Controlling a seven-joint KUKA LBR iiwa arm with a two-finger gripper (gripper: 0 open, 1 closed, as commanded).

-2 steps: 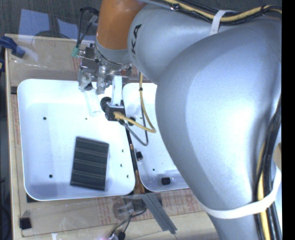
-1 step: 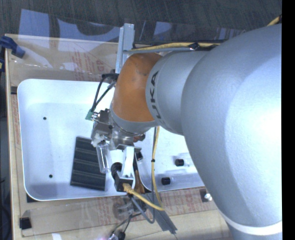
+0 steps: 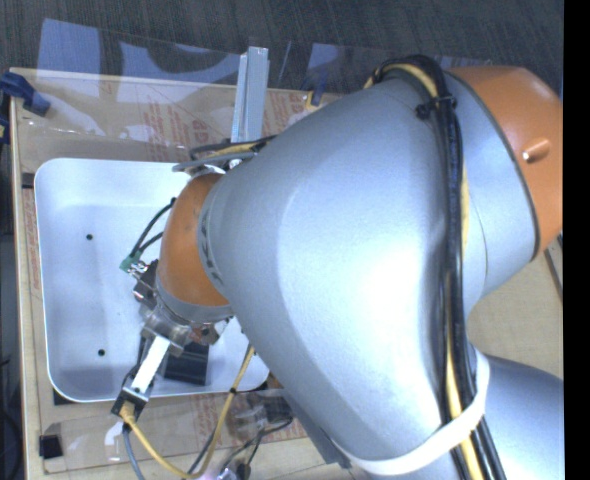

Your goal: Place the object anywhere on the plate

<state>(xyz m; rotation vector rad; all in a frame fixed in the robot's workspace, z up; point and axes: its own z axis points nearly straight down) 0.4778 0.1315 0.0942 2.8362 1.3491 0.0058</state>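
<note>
You've got a grey arm shell (image 3: 375, 268): smooth, satin, soft highlights. Orange band (image 3: 187, 258): same smooth skin, a bit glossier. White bin (image 3: 85, 268): smooth plastic look, low sheen. Worktop (image 3: 22, 268): pale matt wood. Clear film (image 3: 155, 118) over it: glossy, catches glare. Upright post (image 3: 250, 93): bare brushed aluminium. Floor (image 3: 275, 8): dark, matt, coarse carpet. Yellow cable (image 3: 463, 368): smooth jacket.

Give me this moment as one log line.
arm: reaching in from right | tool: low over white bin, near its lower edge in view
</note>
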